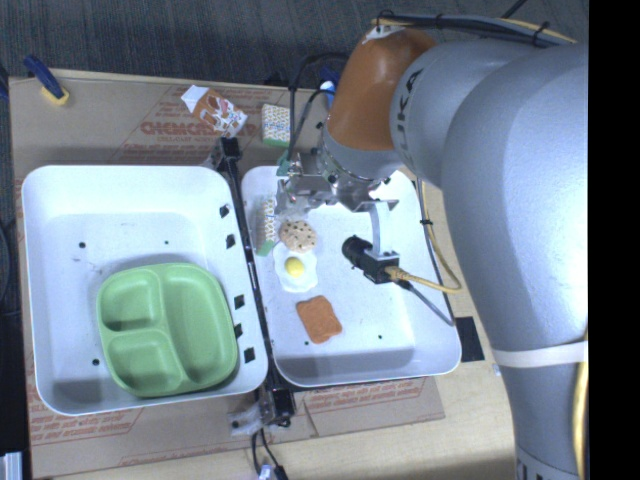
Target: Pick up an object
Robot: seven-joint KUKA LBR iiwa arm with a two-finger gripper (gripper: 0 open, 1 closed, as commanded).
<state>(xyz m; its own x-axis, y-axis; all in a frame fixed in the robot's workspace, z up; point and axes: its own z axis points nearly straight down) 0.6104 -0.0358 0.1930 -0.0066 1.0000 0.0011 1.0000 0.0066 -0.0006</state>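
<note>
The gripper (300, 196) hangs low over the far left of the right bin (420, 353), just above a round cookie (297, 234). Open or closed, I cannot tell. A fried egg (295, 269) touches the cookie, its long axis running far-to-near. A brown slice (318, 319) lies nearer, tilted.

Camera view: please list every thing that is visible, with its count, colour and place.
Bins: two, white, side by side.
Divided tray: one, green, left bin.
Cookie: one, tan, right bin, near the gripper.
Fried egg: one, white and yellow, right bin, beside the cookie.
Toast piece: one, orange-brown, right bin, near front.
Packet: one, white and orange, behind the bins.
Gripper: one, grey, above the right bin.
Arm: one, grey and orange, from the right.
</note>
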